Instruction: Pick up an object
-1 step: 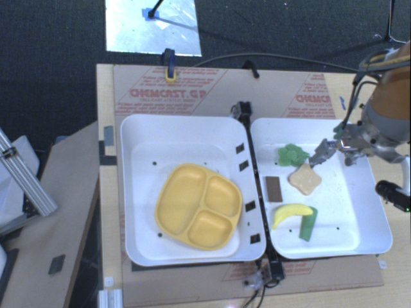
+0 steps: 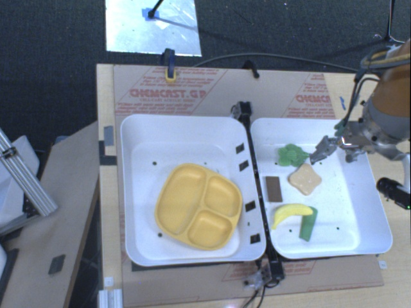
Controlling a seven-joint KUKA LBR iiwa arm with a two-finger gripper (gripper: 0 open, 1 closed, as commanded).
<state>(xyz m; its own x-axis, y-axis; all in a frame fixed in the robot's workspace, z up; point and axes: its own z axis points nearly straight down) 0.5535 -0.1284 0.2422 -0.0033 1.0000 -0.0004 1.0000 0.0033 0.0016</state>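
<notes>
Nearest the lens: front lip of the left bin [image 2: 192, 260], holding one yellow divided tray [image 2: 199, 205] with bare white floor along its back and left walls. In the right bin [image 2: 372, 236], five things bunched toward the divider: one banana [image 2: 290, 213] touching one green block [image 2: 308, 224], one brown bar [image 2: 274, 188], one tan toast piece [image 2: 305, 180], one green leafy piece [image 2: 293, 154]. Open floor toward the right wall. End effector [image 2: 323, 149] just right of the leafy piece, clamping nothing; spread or closed, cannot tell.
</notes>
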